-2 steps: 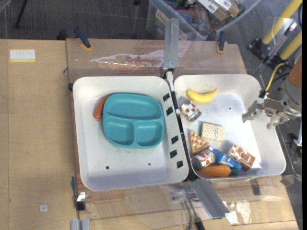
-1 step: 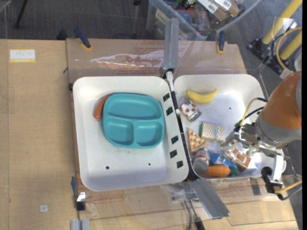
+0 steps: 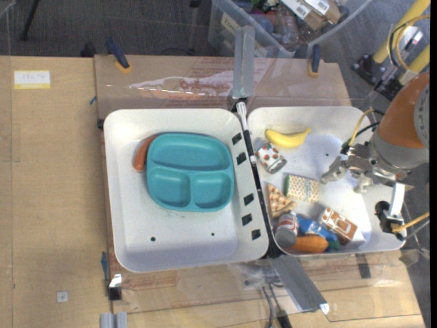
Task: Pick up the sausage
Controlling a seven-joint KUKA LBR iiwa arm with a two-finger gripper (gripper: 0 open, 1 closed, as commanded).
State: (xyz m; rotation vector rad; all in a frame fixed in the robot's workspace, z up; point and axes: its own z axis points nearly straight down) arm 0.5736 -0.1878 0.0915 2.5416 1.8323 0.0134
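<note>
The sausage is a short orange-brown piece in the left bin. It lies against the left edge of the teal divided plate, which partly covers it. My gripper hangs over the right bin, near that bin's right side and far from the sausage. It sits below the grey wrist with the orange band. I see nothing held in it.
The right bin holds a banana, a small red and white can, a pale packet, a waffle-like piece, a tin, an orange item and a red-white box. A black-marked divider separates the bins.
</note>
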